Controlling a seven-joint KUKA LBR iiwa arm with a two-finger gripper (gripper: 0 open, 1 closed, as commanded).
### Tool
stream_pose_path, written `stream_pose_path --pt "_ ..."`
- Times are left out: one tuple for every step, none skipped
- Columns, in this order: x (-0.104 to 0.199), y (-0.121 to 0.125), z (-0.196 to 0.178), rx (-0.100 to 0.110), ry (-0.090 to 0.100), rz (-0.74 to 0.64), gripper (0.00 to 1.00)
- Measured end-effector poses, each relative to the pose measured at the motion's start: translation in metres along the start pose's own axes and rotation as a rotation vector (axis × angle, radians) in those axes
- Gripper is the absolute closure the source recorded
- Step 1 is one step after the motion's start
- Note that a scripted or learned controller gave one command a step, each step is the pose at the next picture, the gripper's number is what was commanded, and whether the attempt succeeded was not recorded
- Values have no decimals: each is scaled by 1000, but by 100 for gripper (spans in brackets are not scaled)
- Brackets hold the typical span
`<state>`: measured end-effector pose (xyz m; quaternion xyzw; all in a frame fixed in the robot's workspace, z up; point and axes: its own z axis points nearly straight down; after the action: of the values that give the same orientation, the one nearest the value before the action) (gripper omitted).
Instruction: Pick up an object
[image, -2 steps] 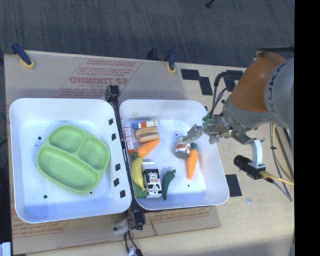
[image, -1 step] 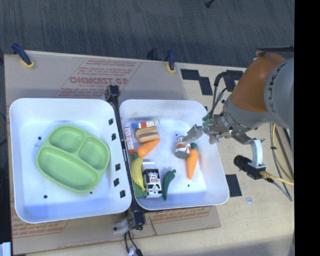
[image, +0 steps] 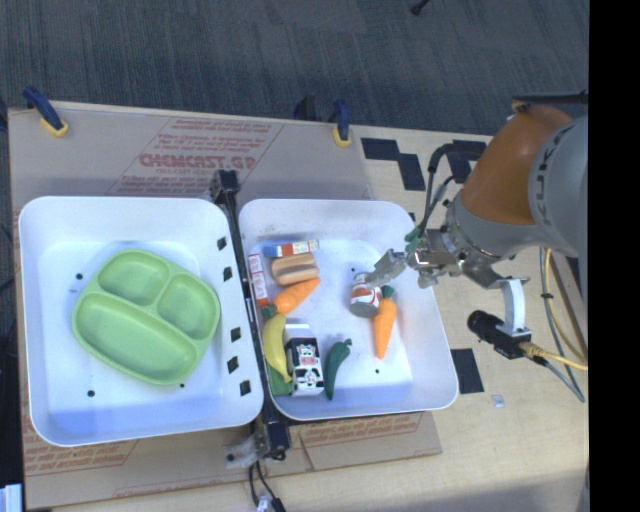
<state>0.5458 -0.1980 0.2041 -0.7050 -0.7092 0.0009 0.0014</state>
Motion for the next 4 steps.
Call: stream_pose_path --pt "0 0 0 0 0 0 0" --pt "0 0 0 0 0 0 0" --pt "0 0 0 0 0 0 0" --pt "-11 -17 -100 -5 -2 0 0"
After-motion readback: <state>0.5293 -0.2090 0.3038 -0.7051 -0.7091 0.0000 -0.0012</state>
